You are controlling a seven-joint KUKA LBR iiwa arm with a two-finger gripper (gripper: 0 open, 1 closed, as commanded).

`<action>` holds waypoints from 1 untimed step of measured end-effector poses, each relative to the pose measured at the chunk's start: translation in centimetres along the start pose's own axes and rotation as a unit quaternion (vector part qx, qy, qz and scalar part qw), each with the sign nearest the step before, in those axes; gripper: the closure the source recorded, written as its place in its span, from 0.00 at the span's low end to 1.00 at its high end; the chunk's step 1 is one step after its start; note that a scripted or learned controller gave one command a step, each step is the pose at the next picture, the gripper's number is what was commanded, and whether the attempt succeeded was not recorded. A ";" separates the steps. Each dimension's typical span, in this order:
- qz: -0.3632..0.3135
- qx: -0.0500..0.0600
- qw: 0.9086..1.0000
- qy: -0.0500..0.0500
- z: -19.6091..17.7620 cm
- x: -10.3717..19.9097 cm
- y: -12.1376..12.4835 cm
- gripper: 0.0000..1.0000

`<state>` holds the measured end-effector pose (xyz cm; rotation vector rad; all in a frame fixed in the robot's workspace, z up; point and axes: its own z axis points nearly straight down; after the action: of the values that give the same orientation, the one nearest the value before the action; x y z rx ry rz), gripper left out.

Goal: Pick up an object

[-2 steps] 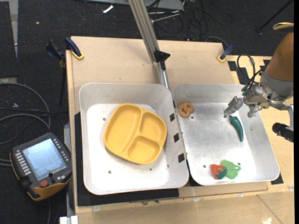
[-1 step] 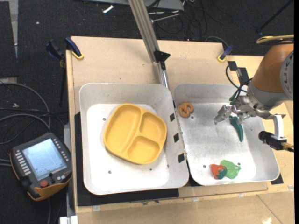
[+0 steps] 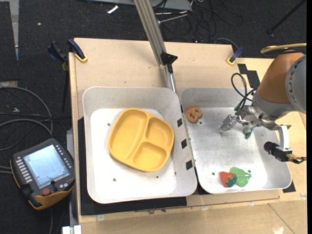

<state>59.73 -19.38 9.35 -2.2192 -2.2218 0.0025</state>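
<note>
— Where is the arm?

— The arm (image 3: pixel 285 84) reaches in from the right, over the right bin (image 3: pixel 209 177). Its end effector (image 3: pixel 237 126) hangs above the upper middle of that bin, with two fingers (image 3: pixel 225 126) spread wide apart and nothing between them.

— What lies in that bin?

— A small brown pretzel (image 3: pixel 194 114) sits near the bin's upper left corner, to the left of the end effector and apart from it. Near the lower edge lies a green toy (image 3: pixel 242 176), with a small red-orange piece (image 3: pixel 226 179) touching its left side. Both are well below the end effector.

— And the left bin?

— The left bin (image 3: pixel 97 130) holds a yellow divided plate (image 3: pixel 141 139), with three compartments, lying slightly turned in the middle.

— Anything else around?

— Both bins rest side by side on the desk (image 3: pixel 122 62). A metal pole (image 3: pixel 150 23) slants down from the top towards the gap between the bins. On the floor to the left lies a handheld controller (image 3: pixel 43 172) with a lit screen, and clamps grip the desk's far corners: one (image 3: pixel 77 50) at the left, one (image 3: pixel 235 55) at the right.
</note>
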 end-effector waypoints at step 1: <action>0.000 -0.002 1.000 -0.001 -1.2 0.0 0.1 1.00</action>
<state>59.84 -19.41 10.59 -2.2223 -2.2242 -0.0005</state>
